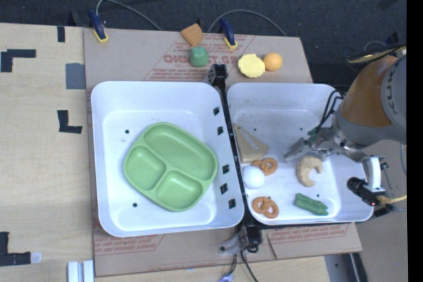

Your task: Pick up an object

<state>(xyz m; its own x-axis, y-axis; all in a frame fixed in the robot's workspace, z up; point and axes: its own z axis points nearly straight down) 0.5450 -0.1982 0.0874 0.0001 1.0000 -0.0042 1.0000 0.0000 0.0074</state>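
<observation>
The right bin [284, 99] holds a beige croissant [308, 170], two brown pretzels [268, 165] [266, 207], a white egg [254, 176], a green pod [310, 203] and a pale wedge [249, 142]. My gripper [309, 148] reaches in from the right and hangs just over the croissant's far side. Its dark fingers [294, 152] are spread apart, open, with nothing between them. The croissant lies on the bin floor right below the fingertips.
A green divided plate [170, 166] lies in the left bin [106, 109]. Behind the bins on the cardboard sit an orange block [192, 34], a green ball [198, 57], a yellow lemon [251, 65] and an orange [272, 62]. Two blue clamps hold the cardboard's back edge.
</observation>
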